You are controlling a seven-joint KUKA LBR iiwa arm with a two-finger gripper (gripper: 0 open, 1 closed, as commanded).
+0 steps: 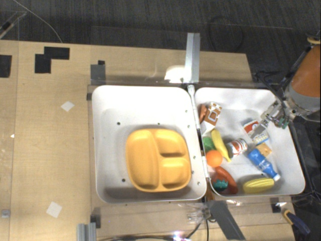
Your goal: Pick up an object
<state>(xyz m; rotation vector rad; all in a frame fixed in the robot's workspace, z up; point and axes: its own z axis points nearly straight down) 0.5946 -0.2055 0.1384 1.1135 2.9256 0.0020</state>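
Here my gripper sits low over the right bin, just beside a small red-and-white packet; whether it is clamped or slack I cannot tell. To pick well I should settle on that packet, since it lies apart from the crowded pile of banana, orange, blue bottle and yellow corn-like piece. The bin floor is smooth white plastic, likely slippery. The left bin bears a yellow divided tray, and both rest on a pale wooden bench.
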